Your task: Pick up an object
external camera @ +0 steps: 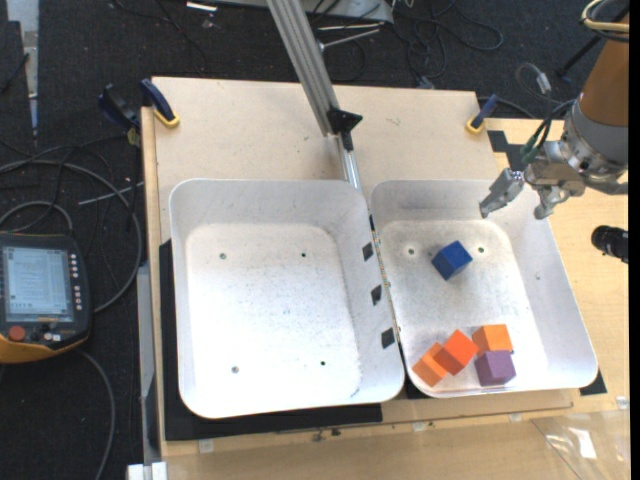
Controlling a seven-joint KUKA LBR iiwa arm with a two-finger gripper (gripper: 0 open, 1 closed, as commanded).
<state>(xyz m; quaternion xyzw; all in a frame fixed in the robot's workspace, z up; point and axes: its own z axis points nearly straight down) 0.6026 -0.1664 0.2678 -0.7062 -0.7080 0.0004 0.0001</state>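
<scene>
The left bin (200, 268) lay bare. In the right bin (560, 298), a blue cube (452, 259) sat apart: probably light, rigid, best pinched across flat faces. Above its far rim, the gripper (521, 197) hung spread, holding nothing.

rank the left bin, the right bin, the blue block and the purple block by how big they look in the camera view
1. left bin, the largest.
2. right bin, a bit narrower.
3. blue block and purple block: far smaller than either bin and about alike; the purple one sits nearer the camera, so I won't rank the pair.
</scene>
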